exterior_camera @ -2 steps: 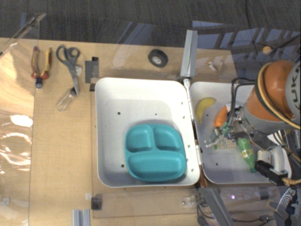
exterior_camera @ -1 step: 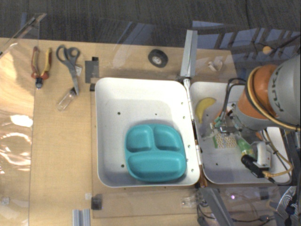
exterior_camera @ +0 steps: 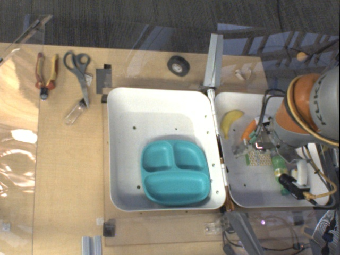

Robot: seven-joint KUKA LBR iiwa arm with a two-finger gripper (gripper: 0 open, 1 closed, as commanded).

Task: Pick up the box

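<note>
- Clutter crowds my pincer [exterior_camera: 258,142] in the right bin [exterior_camera: 239,190]: banana [exterior_camera: 230,122], carrot [exterior_camera: 248,130], speckled box [exterior_camera: 258,158], green bottle [exterior_camera: 278,163].
- Pincer opening: cannot tell.
- Teal tray [exterior_camera: 175,171] fills the left bin [exterior_camera: 127,142].

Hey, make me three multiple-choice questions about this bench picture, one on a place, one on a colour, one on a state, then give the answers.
1. Where is the divided plate?
A. left bin
B. right bin
C. on the bench

2. What colour is the plate?
A. red
B. teal
C. yellow

3. How does the scissors lie?
A. in the left bin
B. hanging from the arm
C. flat on the bench

Answers:
1 A, it rests on the floor of the left bin.
2 B, its whole surface is teal.
3 C, it lies on the wood beside the red-handled pliers, outside both bins.
</note>
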